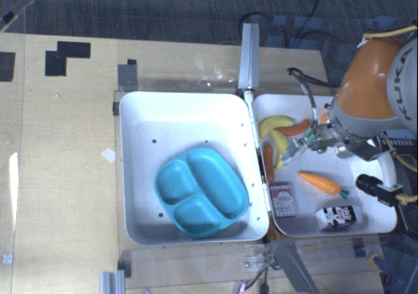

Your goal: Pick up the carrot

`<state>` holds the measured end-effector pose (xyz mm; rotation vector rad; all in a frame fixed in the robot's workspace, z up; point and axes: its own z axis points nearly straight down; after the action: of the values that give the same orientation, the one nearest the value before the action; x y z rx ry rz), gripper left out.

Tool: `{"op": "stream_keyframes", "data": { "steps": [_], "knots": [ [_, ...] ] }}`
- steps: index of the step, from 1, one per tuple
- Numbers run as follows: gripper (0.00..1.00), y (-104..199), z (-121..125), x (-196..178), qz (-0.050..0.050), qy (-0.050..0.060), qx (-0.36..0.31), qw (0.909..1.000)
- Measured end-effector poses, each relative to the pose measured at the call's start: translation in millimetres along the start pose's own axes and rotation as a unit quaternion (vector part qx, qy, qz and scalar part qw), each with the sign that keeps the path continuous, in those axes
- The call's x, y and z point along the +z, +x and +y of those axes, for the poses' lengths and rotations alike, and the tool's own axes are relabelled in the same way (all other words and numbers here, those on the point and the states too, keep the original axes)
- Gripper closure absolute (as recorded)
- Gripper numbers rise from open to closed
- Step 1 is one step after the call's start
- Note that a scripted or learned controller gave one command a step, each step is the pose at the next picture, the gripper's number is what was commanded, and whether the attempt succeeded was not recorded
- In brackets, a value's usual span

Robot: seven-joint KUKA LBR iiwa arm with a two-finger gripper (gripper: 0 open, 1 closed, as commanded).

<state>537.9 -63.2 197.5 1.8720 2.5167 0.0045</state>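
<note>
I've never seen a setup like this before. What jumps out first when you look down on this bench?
The bright blue divided plate lying alone in the left bin catches the eye first. Next is the big arm with its orange band reaching in from the right over the right bin, its tool beside the bananas. The orange carrot lies apart from the tool, near that bin's middle.

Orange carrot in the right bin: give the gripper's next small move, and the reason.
Probably shift the gripper toward the near edge and down over the orange carrot with the green tip. It hangs by the yellow bananas, apart from the carrot, which lies alone on the shallow white right bin floor.
</note>
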Motion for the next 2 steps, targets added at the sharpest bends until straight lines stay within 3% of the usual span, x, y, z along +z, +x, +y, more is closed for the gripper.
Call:
{"op": "stream_keyframes", "data": {
  "steps": [1,2],
  "knots": [
    [0.00,-40.0,-30.9,104.2,0.000,0.000,-0.048,0.9989],
    [0.00,-54.2,-62.8,105.9,-0.006,-0.006,-0.331,0.9435]
  ]
}}
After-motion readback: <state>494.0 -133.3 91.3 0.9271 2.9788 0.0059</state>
